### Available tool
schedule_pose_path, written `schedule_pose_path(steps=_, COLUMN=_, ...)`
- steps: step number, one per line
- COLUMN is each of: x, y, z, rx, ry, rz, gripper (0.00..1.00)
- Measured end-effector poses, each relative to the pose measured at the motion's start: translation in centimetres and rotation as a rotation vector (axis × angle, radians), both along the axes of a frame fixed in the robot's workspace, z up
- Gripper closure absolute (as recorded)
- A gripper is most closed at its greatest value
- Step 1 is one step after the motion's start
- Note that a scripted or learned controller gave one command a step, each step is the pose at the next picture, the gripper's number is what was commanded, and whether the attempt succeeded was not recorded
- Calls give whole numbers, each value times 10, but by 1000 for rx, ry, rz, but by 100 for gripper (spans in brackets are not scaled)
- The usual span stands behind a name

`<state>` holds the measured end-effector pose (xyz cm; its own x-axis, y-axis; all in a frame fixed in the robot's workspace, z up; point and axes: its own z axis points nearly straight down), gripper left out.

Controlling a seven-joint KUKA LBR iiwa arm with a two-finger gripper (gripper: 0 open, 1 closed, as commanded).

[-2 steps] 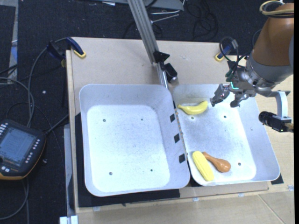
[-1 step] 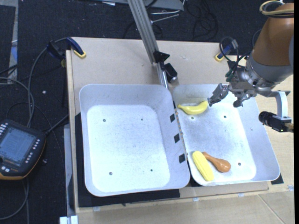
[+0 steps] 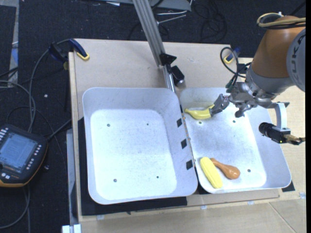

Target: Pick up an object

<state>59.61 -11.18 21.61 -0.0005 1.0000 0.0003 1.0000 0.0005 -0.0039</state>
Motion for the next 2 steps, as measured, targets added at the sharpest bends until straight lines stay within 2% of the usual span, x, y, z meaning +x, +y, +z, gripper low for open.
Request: schedule_pose_path(steps=2, x=7, y=-2, z=-87, rx=0, ry=-1, rz=0, gripper=0)
